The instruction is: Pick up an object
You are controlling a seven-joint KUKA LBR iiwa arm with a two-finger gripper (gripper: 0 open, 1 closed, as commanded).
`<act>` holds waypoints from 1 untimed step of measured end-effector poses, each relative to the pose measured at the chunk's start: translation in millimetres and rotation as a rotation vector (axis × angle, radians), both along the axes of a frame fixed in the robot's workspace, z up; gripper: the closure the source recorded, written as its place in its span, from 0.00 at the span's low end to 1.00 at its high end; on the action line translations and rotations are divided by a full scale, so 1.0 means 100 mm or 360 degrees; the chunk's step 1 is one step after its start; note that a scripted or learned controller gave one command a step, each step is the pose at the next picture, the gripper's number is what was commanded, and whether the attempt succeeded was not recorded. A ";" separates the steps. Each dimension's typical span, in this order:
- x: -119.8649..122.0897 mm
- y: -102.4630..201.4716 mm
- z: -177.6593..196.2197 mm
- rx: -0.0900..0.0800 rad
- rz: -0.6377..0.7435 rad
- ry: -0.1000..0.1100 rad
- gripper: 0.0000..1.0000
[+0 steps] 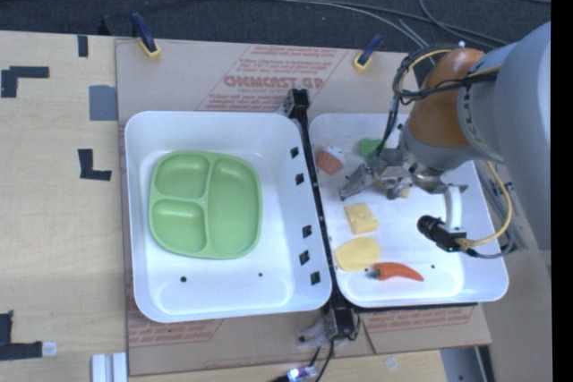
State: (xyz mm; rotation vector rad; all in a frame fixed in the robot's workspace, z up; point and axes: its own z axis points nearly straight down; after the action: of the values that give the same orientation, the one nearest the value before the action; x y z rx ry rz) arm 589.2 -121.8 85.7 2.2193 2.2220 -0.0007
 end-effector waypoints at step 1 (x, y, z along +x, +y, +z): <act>0.01 0.00 0.11 -0.0002 0.0001 -0.0003 1.00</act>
State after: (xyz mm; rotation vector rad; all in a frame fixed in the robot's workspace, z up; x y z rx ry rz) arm 589.7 -121.9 96.2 2.2168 2.2212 -0.0004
